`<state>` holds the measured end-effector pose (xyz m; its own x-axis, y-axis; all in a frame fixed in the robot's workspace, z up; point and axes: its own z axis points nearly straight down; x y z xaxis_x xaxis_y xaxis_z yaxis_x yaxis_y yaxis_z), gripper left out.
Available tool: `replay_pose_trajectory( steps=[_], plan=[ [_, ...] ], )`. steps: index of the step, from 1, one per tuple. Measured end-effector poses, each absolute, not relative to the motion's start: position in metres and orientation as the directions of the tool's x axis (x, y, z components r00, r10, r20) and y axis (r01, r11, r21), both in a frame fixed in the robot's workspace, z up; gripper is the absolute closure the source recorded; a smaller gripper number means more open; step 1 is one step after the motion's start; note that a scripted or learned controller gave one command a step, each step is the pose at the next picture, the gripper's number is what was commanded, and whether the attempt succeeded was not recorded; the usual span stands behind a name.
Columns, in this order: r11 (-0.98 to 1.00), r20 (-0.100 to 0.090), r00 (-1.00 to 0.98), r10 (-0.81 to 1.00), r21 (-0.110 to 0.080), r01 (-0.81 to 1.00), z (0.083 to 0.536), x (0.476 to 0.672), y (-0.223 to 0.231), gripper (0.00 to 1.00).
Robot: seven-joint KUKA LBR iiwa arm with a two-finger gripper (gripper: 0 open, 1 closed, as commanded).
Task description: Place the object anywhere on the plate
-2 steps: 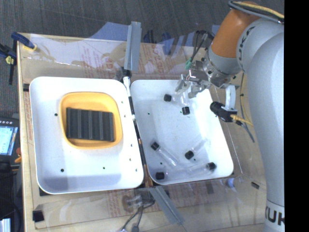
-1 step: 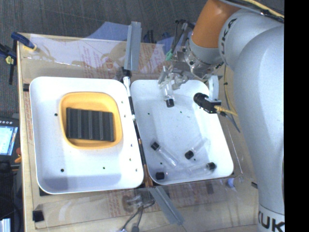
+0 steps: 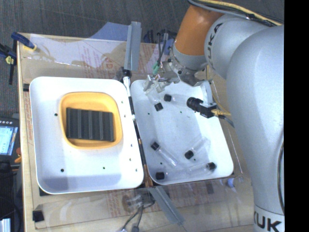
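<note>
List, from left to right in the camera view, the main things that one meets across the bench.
Left shallow white bin → yellow rounded plate with a dark ribbed centre → right shallow white bin → grey arm with an orange band.

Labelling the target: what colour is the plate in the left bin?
Yellow-orange plate, with a dark ribbed centre, clearest in the camera view.

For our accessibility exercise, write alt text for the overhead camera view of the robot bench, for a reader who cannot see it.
A grey robot arm with an orange band reaches from the right, its gripper over the top edge of the right white bin. The left white bin holds a yellow plate with a dark ridged block on it.
</note>
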<state>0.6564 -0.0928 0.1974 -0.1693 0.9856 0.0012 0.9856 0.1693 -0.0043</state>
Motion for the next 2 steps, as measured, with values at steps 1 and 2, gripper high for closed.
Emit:
replay_pose_trajectory(
  steps=[1,2],
  plan=[
    [0.369,0.002,-0.369,0.930,-0.005,0.930,0.191,0.641,-0.061,1.00],
    [0.465,0.001,-0.465,0.885,-0.002,0.885,0.191,0.645,-0.044,1.00]
  ],
)
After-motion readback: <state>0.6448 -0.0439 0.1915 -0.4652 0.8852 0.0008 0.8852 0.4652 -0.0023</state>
